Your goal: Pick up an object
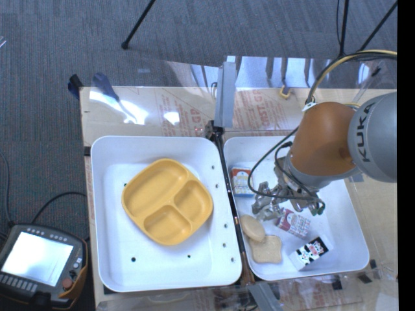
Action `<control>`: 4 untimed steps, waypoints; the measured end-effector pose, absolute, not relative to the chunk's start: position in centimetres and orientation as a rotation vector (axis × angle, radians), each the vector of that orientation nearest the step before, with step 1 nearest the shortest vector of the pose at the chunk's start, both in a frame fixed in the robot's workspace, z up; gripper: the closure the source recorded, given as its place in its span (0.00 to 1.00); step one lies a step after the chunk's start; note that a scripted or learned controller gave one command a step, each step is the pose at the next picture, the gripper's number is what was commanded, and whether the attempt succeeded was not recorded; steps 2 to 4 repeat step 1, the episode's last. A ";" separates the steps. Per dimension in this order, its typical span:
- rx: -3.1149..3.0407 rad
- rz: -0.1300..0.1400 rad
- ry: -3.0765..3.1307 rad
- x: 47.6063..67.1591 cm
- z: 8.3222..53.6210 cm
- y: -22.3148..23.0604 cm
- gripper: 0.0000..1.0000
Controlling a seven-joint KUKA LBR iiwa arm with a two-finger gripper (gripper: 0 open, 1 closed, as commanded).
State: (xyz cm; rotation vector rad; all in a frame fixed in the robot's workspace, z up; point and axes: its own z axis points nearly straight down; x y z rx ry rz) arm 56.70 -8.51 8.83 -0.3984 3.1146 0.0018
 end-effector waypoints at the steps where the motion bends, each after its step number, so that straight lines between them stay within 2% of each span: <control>1: -0.582 0.001 3.077 55.6 19.2 -1.6 1.00; 4: -0.582 0.001 3.077 55.6 19.2 -1.6 1.00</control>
